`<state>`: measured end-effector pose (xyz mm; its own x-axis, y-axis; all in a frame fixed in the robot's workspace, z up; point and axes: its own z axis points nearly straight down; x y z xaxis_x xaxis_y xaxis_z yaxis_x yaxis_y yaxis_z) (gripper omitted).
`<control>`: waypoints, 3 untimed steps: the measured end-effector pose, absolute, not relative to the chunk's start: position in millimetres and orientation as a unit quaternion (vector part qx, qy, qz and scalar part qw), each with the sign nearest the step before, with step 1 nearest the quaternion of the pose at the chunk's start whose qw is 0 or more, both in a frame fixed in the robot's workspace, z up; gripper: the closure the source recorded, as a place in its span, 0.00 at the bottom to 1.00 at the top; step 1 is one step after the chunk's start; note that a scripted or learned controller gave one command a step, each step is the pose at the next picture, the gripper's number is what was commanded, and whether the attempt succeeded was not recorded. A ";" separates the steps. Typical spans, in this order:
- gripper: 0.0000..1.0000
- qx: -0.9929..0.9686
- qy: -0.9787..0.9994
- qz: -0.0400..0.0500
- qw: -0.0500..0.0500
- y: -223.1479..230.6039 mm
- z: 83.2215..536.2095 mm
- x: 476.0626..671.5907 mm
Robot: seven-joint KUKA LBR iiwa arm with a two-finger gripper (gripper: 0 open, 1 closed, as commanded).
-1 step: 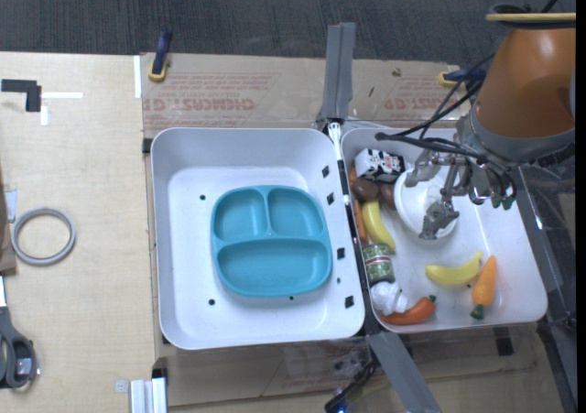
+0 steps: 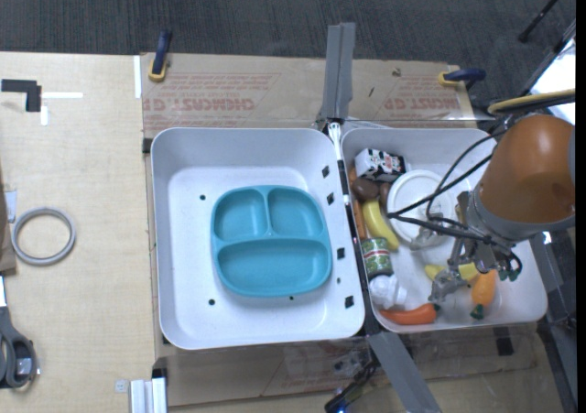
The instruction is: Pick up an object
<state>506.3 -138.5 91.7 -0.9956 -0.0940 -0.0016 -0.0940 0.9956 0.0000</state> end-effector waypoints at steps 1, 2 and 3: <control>0.00 -0.105 0.994 0.000 0.001 -99.6 91.6 509.5; 1.00 -0.106 0.994 0.000 0.003 -99.0 101.2 511.2; 1.00 -0.142 0.990 0.000 0.003 -45.5 192.8 569.6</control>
